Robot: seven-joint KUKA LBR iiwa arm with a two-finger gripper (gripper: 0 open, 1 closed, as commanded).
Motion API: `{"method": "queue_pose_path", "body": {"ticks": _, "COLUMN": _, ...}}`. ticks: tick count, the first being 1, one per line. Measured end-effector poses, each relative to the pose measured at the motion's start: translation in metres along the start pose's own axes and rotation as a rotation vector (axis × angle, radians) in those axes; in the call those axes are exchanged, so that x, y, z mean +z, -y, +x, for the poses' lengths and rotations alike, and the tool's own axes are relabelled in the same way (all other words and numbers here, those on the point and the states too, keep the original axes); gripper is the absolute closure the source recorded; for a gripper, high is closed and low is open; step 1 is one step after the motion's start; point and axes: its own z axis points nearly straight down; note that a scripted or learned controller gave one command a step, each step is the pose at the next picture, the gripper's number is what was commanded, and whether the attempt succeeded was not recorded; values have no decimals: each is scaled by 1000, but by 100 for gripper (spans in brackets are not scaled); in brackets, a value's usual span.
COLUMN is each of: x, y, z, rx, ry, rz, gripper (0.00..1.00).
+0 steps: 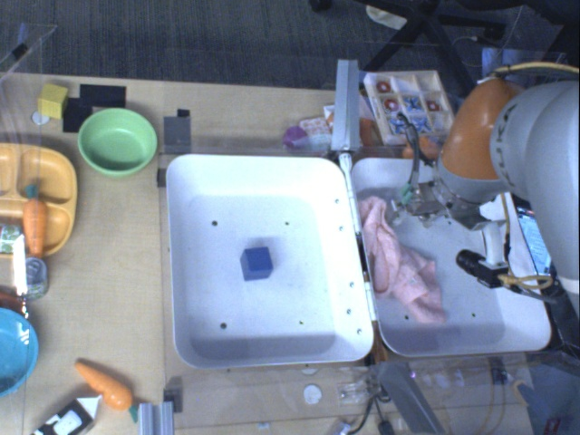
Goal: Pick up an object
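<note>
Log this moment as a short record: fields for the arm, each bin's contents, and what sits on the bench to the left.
arm: grey with orange band, reaching in from the right, gripper low over the right bin's far end
left bin: one blue cube near the middle, lying apart from the walls
right bin: pink cloth, crumpled along the side next to the left bin
gripper to cloth: close beside the cloth's upper end; contact cannot be told
bench, left: green bowl, yellow divided tray, two toy carrots, blue dish
</note>
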Motion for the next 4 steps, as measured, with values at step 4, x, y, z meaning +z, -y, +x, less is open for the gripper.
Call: {"method": "queue_pose_path", "body": {"ticks": 4, "x": -3, "y": -10, "z": 0, "rx": -138, "ry": 3, "rz": -6, "gripper": 0}}
